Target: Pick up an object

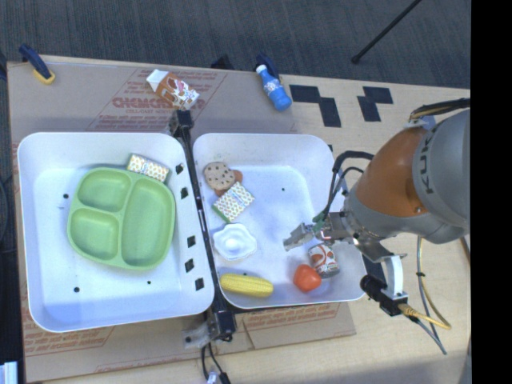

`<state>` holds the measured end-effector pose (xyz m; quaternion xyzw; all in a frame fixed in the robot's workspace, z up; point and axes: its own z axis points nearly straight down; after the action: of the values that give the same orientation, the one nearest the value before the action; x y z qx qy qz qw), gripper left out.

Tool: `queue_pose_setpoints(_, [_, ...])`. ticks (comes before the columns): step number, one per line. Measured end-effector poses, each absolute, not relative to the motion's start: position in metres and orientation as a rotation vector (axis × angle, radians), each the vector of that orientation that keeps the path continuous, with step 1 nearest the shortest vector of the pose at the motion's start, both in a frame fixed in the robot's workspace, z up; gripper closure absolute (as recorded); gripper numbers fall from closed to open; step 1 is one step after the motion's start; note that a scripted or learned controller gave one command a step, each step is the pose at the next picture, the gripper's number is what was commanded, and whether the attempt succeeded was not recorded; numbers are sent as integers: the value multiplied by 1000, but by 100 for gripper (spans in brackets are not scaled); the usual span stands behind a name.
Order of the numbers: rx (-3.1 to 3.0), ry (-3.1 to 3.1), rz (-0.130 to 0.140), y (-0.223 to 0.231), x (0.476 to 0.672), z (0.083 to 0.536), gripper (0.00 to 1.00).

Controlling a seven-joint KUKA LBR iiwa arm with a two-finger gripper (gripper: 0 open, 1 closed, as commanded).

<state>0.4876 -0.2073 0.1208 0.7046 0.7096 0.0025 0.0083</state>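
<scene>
Gripper (pixel 310 234) low in right bin (pixel 264 146), w/ can (pixel 323 259) just below it. Tomato (pixel 306 278) next to can; corn (pixel 246 285) further left.

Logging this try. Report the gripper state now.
Gripper: cannot be told; it sits low in the right bin, just above the can.

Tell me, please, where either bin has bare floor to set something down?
Right bin: bare floor along the far wall, beyond the cookie. Its near half is crowded with corn, tomato and can. Left bin: strips around the green tray.
</scene>
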Motion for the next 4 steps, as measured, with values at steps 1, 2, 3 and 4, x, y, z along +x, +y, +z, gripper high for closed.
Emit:
queue_pose_setpoints(1, [2212, 2234, -2, -148, 532, 124, 0])
queue_pose_setpoints(2, [2215, 2228, 0, -211, 600, 122, 0])
queue_pose_setpoints(3, [2214, 2228, 2, -173, 656, 160, 0])
queue_pose_setpoints(4, [2219, 2232, -5, -168, 565, 100, 0])
